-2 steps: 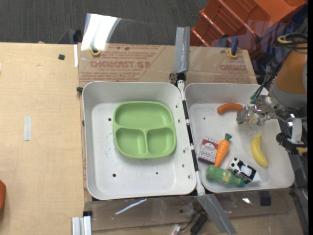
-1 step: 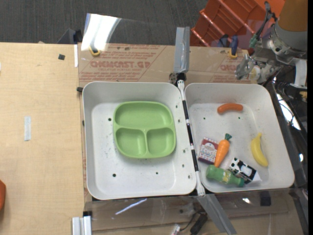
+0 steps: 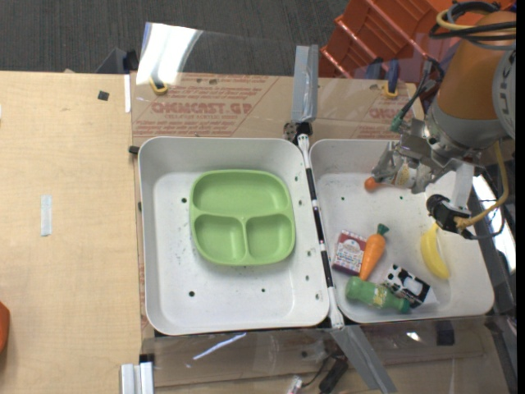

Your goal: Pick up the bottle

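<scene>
Light wooden bench (image 3: 66, 245) bears two white bins side by side, dark carpet beyond far edge. Left bin (image 3: 164, 302) holds green divided plate (image 3: 243, 217) at centre. Right bin (image 3: 472, 298): green bottle (image 3: 377, 295) lying flat near front edge, beside toy carrot (image 3: 373, 251), small red carton (image 3: 350, 252), banana (image 3: 433, 253), black-and-white box (image 3: 408, 284). Gripper (image 3: 402, 173) hovers over right bin's far edge, near small orange ball (image 3: 371, 184); finger spread cannot be told. Orange crate (image 3: 394, 15) behind.
</scene>
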